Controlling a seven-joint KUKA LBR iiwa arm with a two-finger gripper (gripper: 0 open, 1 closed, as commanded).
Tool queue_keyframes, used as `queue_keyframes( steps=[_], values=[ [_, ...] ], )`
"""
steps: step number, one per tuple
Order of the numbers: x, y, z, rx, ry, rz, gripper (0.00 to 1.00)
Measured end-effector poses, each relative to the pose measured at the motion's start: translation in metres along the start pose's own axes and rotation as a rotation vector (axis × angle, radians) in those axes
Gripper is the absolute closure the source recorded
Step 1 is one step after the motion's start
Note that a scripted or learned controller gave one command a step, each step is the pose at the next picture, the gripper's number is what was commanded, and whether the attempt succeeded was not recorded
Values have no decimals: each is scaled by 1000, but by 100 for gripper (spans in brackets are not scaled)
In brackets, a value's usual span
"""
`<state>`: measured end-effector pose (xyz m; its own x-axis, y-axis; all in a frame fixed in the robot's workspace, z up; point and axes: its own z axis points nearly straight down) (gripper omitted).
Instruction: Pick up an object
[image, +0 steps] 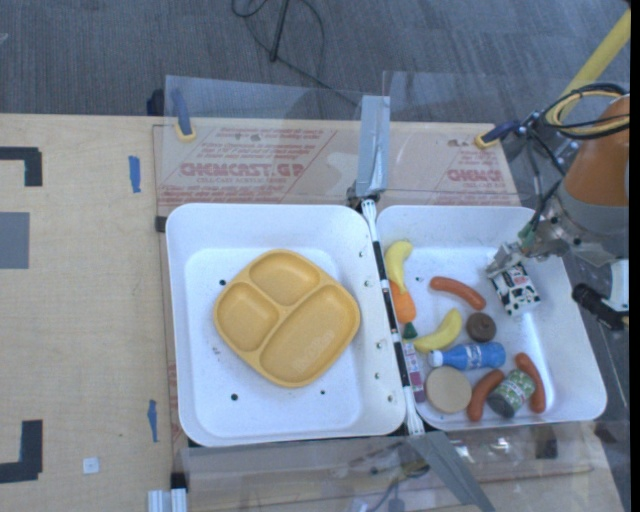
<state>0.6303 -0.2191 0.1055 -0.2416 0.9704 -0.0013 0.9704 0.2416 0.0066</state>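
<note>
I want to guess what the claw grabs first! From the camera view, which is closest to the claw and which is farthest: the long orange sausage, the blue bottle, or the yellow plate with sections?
Measured from the claw:
1. The long orange sausage, just to its left in the right bin.
2. The blue plastic bottle, lower in the same bin.
3. The yellow sectioned plate, away in the left bin.

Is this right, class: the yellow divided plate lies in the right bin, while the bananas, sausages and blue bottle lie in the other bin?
Not quite. The camera view shows the yellow divided plate in the left bin, not the right one. The rest stands: the bananas, sausages and blue bottle lie in the other bin, the right one, beside it.
</note>
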Motion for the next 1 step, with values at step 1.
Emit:
queue_keyframes(
  steps=[1],
  values=[
    [42, 51, -116, 2, -2, -43, 100]
  ],
)
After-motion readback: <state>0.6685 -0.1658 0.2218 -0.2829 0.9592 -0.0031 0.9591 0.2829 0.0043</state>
